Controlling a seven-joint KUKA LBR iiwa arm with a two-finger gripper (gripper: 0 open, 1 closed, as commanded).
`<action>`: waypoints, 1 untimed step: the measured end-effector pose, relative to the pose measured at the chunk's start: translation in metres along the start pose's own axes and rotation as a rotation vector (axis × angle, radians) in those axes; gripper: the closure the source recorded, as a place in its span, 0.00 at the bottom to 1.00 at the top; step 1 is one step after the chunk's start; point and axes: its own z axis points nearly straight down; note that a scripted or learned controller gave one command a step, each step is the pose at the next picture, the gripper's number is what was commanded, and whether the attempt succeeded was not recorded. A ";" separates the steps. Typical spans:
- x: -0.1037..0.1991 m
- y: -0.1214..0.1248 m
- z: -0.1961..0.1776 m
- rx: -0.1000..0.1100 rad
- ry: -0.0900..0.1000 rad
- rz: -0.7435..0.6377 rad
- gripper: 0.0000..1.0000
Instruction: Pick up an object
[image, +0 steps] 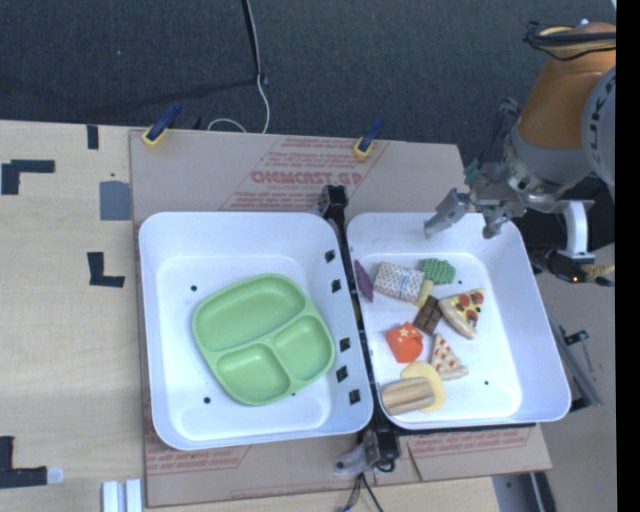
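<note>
Several small toy foods heaped in right bin (520, 330): pizza slice (465, 311), red tomato-like piece (405, 343), tan roll (409, 393), green piece (437, 270). Probably light, stiff, hard-surfaced, a bit slippery. Best taken across tomato piece's rounded sides, or across roll's narrow width. Gripper (470, 220) above bin's far rim, jaws apart, clamped on nothing. Green tray (262, 337) in left bin (165, 300).
</note>
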 end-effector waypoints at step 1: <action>-0.027 -0.014 0.123 0.013 0.001 0.003 0.00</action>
